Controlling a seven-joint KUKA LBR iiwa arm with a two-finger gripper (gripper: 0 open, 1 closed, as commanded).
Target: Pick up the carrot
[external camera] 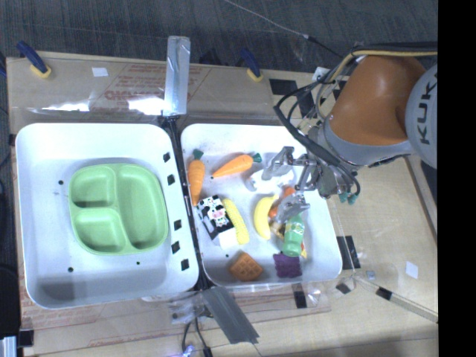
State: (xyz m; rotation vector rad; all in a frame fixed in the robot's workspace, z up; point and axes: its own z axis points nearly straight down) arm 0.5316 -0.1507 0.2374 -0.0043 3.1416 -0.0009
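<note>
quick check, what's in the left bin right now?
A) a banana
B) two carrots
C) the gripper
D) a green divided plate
D: the left bin holds a green divided plate, while both carrots, the banana and the gripper are all over the right bin.
</note>
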